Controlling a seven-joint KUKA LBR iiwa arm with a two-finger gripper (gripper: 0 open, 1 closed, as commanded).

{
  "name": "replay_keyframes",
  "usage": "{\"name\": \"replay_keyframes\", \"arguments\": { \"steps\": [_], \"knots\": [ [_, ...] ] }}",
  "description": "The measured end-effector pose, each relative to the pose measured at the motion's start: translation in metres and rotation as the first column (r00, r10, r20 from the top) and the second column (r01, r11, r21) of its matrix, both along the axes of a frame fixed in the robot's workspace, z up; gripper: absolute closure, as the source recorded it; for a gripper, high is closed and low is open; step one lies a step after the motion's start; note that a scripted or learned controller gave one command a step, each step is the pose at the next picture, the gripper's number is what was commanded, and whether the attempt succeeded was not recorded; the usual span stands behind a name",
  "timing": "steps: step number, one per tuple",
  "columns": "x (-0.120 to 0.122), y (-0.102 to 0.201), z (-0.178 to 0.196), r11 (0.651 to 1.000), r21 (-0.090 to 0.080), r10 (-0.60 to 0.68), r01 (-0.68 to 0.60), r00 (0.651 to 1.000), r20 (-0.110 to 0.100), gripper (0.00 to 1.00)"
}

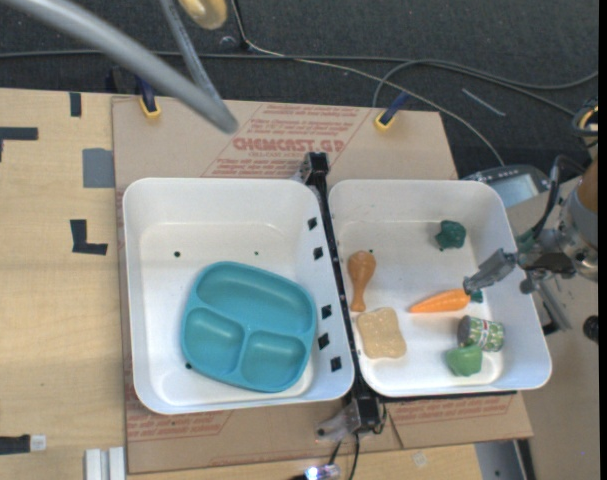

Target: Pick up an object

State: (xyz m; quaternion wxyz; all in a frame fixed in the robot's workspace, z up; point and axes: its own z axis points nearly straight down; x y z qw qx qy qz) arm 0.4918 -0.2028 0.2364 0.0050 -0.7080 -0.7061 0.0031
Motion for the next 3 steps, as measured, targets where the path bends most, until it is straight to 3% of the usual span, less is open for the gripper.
{"name": "replay_keyframes", "arguments": {
  "steps": [1, 3],
  "knots": [
    [0.002, 0.0, 0.005, 1.0, -0.003, 0.003, -0.003, 1.0, 0.01, 0.0],
    [0.001, 0.007, -0.087, 1.0, -0.002, 0.003, -0.003, 1.0, 0.006, 0.0]
  ]
}}
